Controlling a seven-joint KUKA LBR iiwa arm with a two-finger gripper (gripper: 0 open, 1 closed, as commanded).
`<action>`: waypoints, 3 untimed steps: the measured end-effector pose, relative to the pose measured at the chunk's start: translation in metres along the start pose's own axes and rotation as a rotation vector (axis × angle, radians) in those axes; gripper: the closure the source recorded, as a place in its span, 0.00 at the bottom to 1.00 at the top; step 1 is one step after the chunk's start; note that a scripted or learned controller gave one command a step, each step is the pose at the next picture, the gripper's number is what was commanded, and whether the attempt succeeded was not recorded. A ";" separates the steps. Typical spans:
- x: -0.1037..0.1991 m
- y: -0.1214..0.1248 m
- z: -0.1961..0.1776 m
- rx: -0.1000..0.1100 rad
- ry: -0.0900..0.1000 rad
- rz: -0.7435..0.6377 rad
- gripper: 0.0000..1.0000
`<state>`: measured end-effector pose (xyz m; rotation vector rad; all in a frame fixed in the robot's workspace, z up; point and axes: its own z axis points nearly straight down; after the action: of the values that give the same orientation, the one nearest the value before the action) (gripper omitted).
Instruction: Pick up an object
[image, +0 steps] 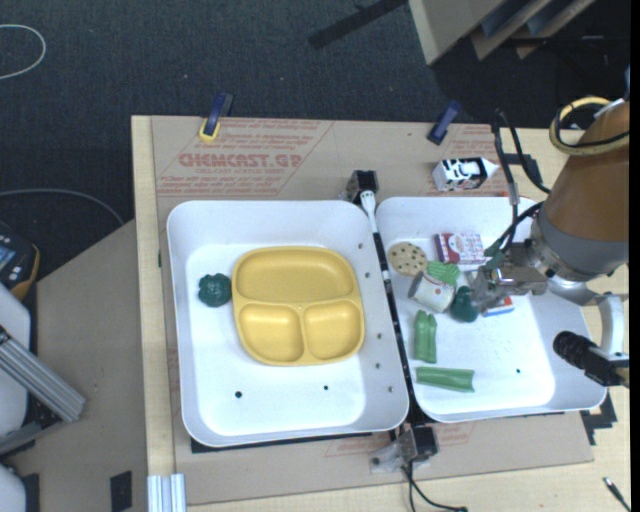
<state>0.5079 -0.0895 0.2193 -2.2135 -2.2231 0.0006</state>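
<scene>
White plastic, two shallow bins side by side on a cardboard-covered bench (300, 160). Left bin (190, 330): held a yellow divided plate (297, 303) near its middle, three compartments; a small dark green broccoli-like piece (213, 289) lay just beside the plate's left edge, toward the bin's left wall.

Right bin (520, 385): carried the clutter. Noted a round speckled cookie (405, 257) near the bin's far left corner; a small red and white carton (458, 246) just right of it, toward the far wall; a white cup-like piece with a light green top (434, 286) below the cookie; a dark teal rounded object (464, 305) touching or just beside the cup's right side; a green stick-shaped piece (426, 337) lying roughly upright in the view near the left wall; a second green piece (444, 377) lying crosswise nearer the front edge.

Gripper (492, 293) came in from the right, low over the middle of the right bin, just right of the teal object. Something red and blue (500, 307) seen just under the fingertips; contact unclear. Fingers too small and cluttered to read, open or closed could not be told. Nothing seen lifted.

Outside the bins, near the bench's far edge: a black and white patterned object (464, 173), plus two blue clamps (214, 117).
</scene>
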 end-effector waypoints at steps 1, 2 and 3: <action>0.059 -0.017 -0.003 0.001 0.001 -0.002 1.00; 0.055 -0.001 0.002 -0.005 -0.003 0.002 1.00; 0.056 -0.015 0.003 0.000 -0.002 0.005 1.00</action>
<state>0.4932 -0.0341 0.2168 -2.2202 -2.2179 0.0030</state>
